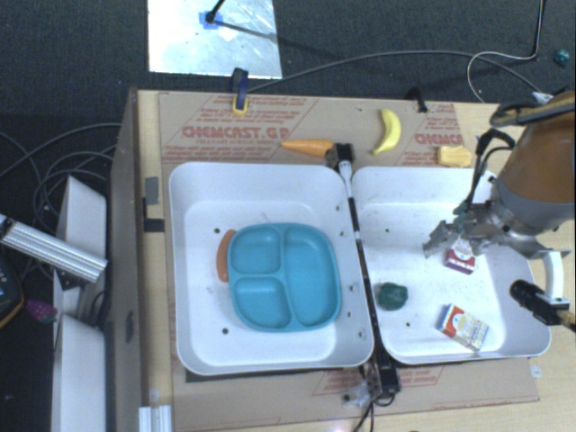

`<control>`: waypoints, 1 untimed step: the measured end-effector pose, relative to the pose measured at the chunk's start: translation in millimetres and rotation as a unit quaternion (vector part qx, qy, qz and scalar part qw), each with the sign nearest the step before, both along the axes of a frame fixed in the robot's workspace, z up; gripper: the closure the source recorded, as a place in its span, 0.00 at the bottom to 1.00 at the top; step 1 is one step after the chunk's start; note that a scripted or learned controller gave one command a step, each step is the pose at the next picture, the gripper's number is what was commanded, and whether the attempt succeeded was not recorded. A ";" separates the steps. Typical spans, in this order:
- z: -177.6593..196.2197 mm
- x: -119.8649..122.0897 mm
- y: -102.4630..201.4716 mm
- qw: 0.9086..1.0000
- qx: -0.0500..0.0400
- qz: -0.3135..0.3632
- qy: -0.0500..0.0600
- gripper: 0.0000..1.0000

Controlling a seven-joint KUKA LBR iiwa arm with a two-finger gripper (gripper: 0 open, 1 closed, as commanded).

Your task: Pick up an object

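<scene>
gripper (461,239) is seen low in right bin (405,210), directly over small red-and-white packet (461,261). finger state cannot be told: tips are lost against packet. packet looks to lie on bin floor, so lift is judged not yet done. other candidates are left untouched: dark green lump (391,295) near divider, small carton (463,326) by front wall. blue divided plate (284,274) and sausage (222,254) are seen in left bin (202,196). remaining: secure grasp, raise object clear.
</scene>
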State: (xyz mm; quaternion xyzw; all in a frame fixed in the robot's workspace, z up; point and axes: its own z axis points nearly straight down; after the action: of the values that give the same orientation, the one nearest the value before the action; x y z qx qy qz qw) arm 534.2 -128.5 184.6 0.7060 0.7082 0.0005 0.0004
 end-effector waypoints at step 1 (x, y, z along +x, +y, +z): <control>-15.2 61.4 -42.9 1.000 -0.001 0.000 0.000 0.00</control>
State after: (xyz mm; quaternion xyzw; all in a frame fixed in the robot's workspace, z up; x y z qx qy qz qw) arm 595.6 -171.4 169.4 0.7063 0.7079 0.0001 0.0011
